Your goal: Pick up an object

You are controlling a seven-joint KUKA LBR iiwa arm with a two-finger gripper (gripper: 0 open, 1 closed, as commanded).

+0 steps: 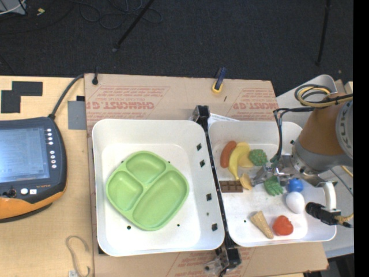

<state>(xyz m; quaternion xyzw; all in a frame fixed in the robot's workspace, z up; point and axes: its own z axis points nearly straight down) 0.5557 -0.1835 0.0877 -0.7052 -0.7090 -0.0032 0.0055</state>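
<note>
Here, the gripper [268,173], its state unclear, sits beside one knobbly green broccoli [273,186]; one smooth white egg [294,201] lies just right of the broccoli.

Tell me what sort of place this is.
Likely a robotics lab bench: two white bins on cardboard, toy food such as a banana, and a teach pendant beside them.
</note>
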